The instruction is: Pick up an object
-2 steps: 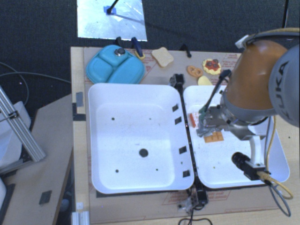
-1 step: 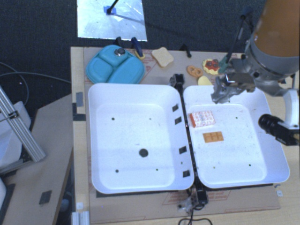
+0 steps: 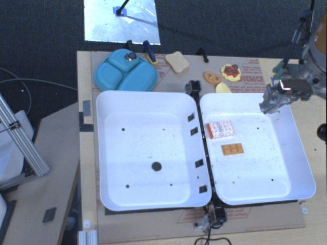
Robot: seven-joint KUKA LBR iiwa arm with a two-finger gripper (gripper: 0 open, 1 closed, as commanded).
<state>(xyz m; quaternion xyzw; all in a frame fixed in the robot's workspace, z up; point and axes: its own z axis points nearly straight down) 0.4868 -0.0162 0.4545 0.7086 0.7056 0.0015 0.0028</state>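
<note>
In the right bin [image 3: 286, 188] lie a small white and red packet [image 3: 220, 129] near the left wall and an orange cracker-like tile [image 3: 232, 149] just below it. A small dark round object [image 3: 156, 166] sits in the left bin [image 3: 110, 188]. My gripper [image 3: 271, 104] hangs over the right bin's far right corner, well to the right of the packet, with nothing visible between its fingers.
Behind the bins on the bench lie a blue divided plate [image 3: 125, 72], a toast slice [image 3: 177, 62], a pretzel [image 3: 211, 77], a small pizza toy [image 3: 231, 71] and a yellow piece [image 3: 223, 88]. A metal frame [image 3: 20, 142] stands at the left.
</note>
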